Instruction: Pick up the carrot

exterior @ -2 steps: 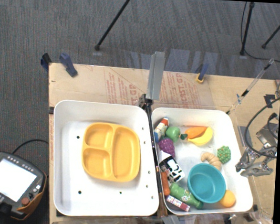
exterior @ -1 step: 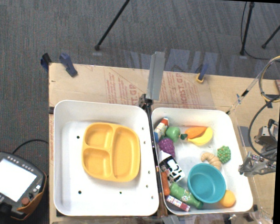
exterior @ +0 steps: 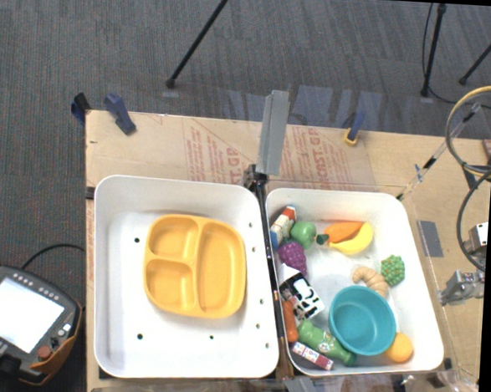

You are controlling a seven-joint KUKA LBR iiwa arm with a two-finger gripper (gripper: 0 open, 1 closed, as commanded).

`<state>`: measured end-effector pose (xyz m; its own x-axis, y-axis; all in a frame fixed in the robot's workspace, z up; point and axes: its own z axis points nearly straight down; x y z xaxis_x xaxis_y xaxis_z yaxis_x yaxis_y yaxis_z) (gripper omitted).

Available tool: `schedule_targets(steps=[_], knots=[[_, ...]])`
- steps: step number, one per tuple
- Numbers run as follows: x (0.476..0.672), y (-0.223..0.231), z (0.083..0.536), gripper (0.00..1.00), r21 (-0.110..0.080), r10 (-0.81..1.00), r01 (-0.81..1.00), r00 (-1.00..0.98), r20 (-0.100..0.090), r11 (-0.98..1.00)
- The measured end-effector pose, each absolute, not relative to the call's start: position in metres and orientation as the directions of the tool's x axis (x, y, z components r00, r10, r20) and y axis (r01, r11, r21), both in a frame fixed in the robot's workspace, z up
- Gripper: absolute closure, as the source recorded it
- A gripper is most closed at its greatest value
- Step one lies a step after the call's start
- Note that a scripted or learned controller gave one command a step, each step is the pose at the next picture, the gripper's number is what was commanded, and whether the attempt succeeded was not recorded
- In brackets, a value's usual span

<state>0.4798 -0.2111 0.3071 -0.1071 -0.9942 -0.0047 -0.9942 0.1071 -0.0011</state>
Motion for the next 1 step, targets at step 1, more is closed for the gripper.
schedule_targets(steps=[1], knots=[[0.4775, -0.2096, 0.2961, 1.0, 0.002, -0.987, -0.987, 0.161, -0.007, -0.161]])
